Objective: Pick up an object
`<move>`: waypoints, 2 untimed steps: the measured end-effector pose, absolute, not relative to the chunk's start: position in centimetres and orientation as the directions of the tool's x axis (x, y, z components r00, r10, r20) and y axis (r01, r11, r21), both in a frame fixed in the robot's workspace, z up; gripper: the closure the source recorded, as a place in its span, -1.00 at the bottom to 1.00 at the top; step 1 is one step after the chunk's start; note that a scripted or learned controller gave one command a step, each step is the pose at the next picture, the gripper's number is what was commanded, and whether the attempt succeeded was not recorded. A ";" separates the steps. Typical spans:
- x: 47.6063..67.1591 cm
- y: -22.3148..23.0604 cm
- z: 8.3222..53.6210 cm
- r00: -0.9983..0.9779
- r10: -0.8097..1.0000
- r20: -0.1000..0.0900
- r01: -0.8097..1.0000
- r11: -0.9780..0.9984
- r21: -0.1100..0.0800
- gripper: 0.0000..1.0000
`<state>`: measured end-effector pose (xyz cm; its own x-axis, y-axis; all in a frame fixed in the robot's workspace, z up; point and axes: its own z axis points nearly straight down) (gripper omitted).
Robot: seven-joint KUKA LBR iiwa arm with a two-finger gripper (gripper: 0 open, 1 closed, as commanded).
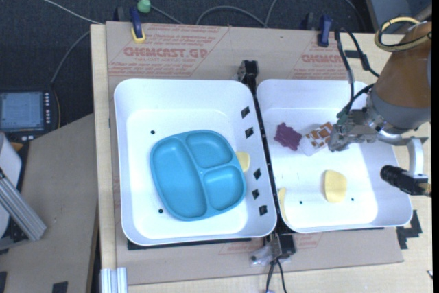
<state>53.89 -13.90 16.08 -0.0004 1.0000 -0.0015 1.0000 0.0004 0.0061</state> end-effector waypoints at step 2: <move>54.2 -13.2 27.0 -0.002 1.000 -0.001 1.000 0.002 0.006 1.00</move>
